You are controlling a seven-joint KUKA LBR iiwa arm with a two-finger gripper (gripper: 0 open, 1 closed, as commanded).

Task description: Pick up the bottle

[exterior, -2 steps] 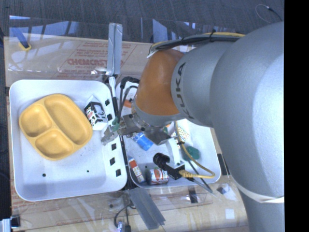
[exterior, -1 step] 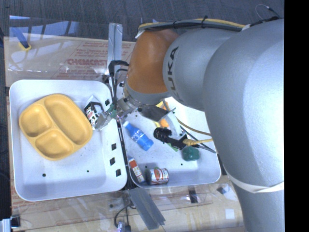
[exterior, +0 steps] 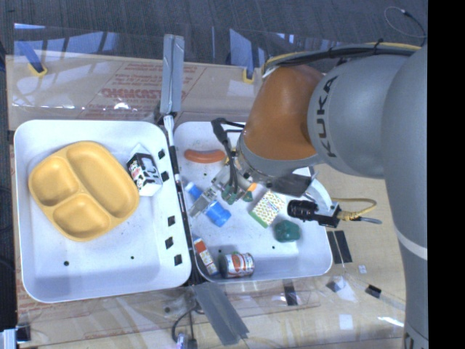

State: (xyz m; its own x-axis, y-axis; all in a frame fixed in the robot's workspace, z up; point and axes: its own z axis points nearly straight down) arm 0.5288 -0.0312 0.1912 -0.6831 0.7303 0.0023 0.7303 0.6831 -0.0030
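Note:
A small clear bottle [exterior: 206, 203] with a blue cap and blue label lies on its side in the left half of the right bin [exterior: 320, 257]. My gripper [exterior: 232, 189] hangs low in that bin from the grey arm with the orange band, just right of the bottle's upper end and close to it. A small green and orange item shows at the gripper's tip. I cannot make out whether the gripper touches the bottle.
In the right bin lie a sausage [exterior: 205, 155], a patterned box [exterior: 267, 208], a green lump [exterior: 287, 231], a can [exterior: 237, 265] and a small red-labelled tube [exterior: 205, 257]. The left bin [exterior: 43, 278] holds a yellow divided plate [exterior: 82, 189] and a black-and-white carton [exterior: 145, 171].

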